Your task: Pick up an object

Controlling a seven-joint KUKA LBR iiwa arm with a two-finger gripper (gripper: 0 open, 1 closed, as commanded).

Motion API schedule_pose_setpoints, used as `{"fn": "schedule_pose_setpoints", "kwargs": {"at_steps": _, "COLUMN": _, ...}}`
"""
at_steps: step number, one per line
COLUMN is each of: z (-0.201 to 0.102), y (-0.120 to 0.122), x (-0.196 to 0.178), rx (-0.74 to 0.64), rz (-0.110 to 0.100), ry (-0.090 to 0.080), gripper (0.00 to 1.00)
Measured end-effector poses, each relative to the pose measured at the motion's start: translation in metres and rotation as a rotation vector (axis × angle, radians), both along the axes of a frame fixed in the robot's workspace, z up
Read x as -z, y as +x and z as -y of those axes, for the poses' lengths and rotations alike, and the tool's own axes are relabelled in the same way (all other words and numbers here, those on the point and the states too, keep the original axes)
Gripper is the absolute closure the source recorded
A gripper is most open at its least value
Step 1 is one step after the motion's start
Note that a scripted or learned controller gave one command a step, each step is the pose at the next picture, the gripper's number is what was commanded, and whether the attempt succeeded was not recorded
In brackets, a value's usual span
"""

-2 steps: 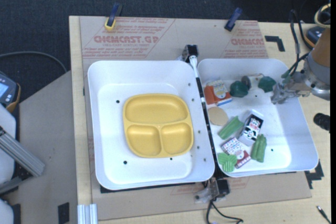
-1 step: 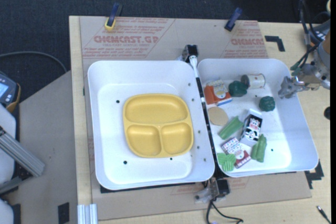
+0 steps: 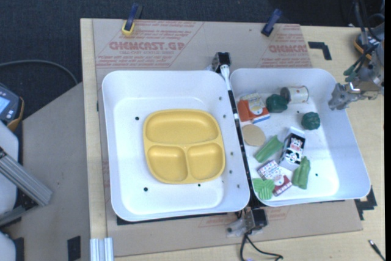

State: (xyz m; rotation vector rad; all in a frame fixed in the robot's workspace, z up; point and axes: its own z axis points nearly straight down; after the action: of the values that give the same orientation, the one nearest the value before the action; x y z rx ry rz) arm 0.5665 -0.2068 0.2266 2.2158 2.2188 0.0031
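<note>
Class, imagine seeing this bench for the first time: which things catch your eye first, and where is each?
The yellow plastic divided plate stands out, lying alone in the middle of the left white bin. Next comes the cluster of small green, orange and white objects crowded in the left half of the right white bin. The grey gripper hovers at that bin's upper right edge.

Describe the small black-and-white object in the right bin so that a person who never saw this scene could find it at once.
Look at the right bin, the one with the clutter. Just below its middle lies the carton, between a green wedge and a green block. It alone is white with black patches, like a cow; everything near it is green, red or tan.
</note>
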Motion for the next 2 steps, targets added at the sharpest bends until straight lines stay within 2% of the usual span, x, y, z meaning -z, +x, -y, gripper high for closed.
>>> {"fn": "schedule_pose_setpoints", "kwargs": {"at_steps": 2, "z": -0.100, "y": -0.014, "x": 0.013, "rx": -0.004, "rz": -0.009, "ry": 0.006, "gripper": 1.00}}
